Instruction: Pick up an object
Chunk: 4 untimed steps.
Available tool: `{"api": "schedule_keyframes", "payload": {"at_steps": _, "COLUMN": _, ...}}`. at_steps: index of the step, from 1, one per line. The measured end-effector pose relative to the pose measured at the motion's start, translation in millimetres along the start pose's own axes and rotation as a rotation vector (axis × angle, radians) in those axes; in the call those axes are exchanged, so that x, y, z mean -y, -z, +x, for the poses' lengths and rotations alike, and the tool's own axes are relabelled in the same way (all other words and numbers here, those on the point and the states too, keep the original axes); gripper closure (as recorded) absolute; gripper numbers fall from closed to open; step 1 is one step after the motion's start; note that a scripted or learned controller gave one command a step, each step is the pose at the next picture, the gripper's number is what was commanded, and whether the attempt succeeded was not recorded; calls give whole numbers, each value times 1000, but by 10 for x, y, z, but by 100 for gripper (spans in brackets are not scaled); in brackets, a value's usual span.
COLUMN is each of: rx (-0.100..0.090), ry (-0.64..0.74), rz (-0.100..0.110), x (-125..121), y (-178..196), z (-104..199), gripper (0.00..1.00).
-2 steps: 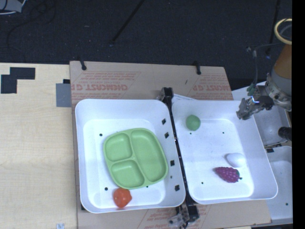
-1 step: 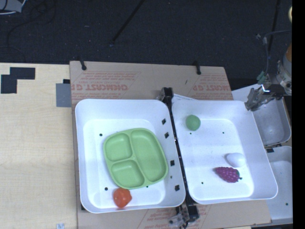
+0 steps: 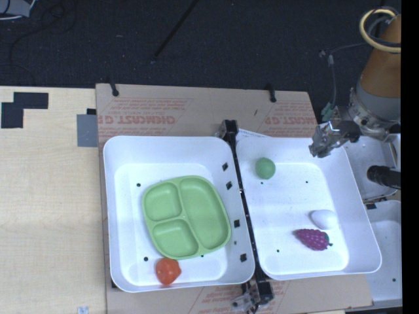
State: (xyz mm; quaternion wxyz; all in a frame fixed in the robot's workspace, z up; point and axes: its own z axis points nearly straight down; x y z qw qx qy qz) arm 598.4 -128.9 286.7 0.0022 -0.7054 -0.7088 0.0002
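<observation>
The arm's gripper (image 3: 325, 139) hangs at about two o'clock in the camera view, above the far right corner of the right bin (image 3: 357, 195), with nothing between its fingers; whether those fingers are apart or together I cannot tell, since they read as a dark, blurred cluster. This looks like the approach step, with no object chosen or touched yet. Candidates in the right bin are a green ball (image 3: 265, 168) at roughly nine o'clock from the gripper, a white egg-shaped object (image 3: 323, 218) nearer the front, and a purple grape bunch (image 3: 313, 239) just beside it at six o'clock. The left bin (image 3: 121, 195) carries a green divided plate (image 3: 186, 216) and, at its seven o'clock, a red-orange object (image 3: 167, 270) near the front wall. The next move probably calls for travelling inward over one object, the ball being nearest, then descending squarely onto it. The arm's upper part is cut off at the frame's right, and the red-orange object's identity is hard to make out.
</observation>
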Motion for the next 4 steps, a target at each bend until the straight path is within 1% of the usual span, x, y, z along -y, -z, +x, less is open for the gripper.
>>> {"api": "schedule_keyframes", "payload": {"at_steps": 1, "rx": 1, "ry": -2, "rz": 0, "x": -17, "y": -77, "z": 462, "gripper": 100}}
{"api": "schedule_keyframes", "payload": {"at_steps": 3, "rx": 1, "ry": 0, "rz": 2, "x": 173, "y": -189, "z": 1630, "gripper": 100}}
{"api": "schedule_keyframes", "payload": {"at_steps": 4, "rx": 2, "ry": -1, "rz": 4, "x": 228, "y": -442, "z": 2104, "gripper": 100}}
